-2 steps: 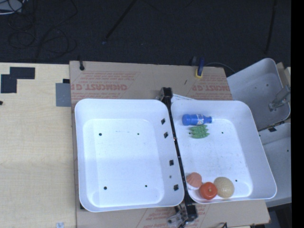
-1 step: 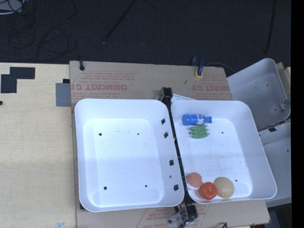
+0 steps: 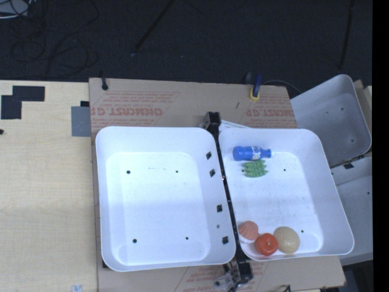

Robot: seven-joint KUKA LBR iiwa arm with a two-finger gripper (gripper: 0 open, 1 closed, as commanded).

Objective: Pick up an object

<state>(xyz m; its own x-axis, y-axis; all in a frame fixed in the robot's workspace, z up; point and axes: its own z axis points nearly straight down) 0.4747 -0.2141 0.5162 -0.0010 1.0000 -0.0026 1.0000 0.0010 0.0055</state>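
Right bin carries all the candidates: blue bottle lying on its side at the far edge by the divider, a green knobbly piece just beside it, and a pinkish shell-like piece, red tomato-like ball and tan ball bunched touching in the near-left corner, probably settled against the sloped wall. Left bin looks like the drop side. Can't tell the gripper's state or arm pose from this view; I'd try the bottle first, as it's apart from the cluster.
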